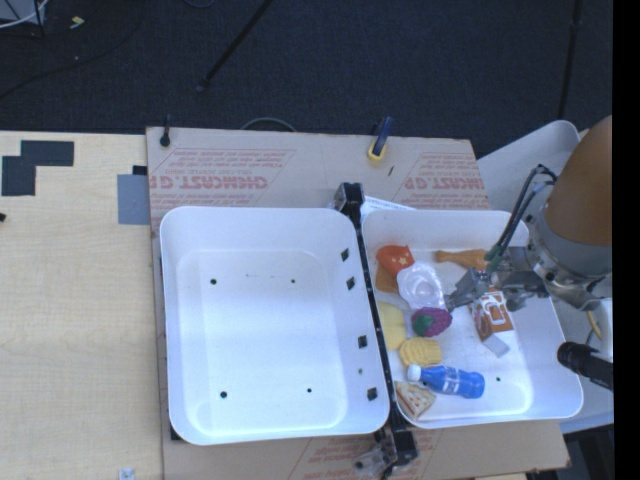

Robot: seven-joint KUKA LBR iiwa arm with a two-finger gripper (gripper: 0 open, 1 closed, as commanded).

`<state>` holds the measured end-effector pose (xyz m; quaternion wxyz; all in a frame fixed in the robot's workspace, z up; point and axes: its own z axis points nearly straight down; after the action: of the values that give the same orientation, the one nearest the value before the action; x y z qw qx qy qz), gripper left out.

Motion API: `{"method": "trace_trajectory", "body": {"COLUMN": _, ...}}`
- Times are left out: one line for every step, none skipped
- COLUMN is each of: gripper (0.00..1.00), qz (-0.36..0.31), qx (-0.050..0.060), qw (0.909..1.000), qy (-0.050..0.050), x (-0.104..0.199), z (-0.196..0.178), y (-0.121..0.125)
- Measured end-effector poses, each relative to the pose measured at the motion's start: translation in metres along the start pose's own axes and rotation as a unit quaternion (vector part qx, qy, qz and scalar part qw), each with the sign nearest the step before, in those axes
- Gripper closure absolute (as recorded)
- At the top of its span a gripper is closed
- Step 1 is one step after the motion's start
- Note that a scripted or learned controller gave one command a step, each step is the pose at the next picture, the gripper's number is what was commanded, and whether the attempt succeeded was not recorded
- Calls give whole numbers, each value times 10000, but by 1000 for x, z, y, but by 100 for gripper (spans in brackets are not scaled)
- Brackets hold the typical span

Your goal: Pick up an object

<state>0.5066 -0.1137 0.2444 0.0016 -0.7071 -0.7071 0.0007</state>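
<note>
Item: my gripper [468, 290], fingers spread, nothing between them, low in the right bin [540, 400]. Nearest candidate: purple object [432, 320], just left and below it, beside the clear wrapper [420, 286].

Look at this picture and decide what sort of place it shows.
Probably a robotics lab bench for pick-up trials: a robot arm reaches over two white bins, one holding mixed small toys such as a blue bottle, with cables on the dark floor.

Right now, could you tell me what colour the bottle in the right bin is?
Blue bottle, white cap, in the camera view.
</note>
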Motion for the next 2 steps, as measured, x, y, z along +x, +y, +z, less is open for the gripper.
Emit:
{"method": "trace_trajectory", "body": {"gripper": 0, "qz": 6, "qx": 4, "qw": 10000, "qy": -8, "x": -15, "z": 163, "y": 21}}
{"method": "trace_trajectory", "body": {"gripper": 100, "qz": 43, "qx": 3, "qw": 10000, "qy": 4, "x": -16, "z": 147, "y": 21}}
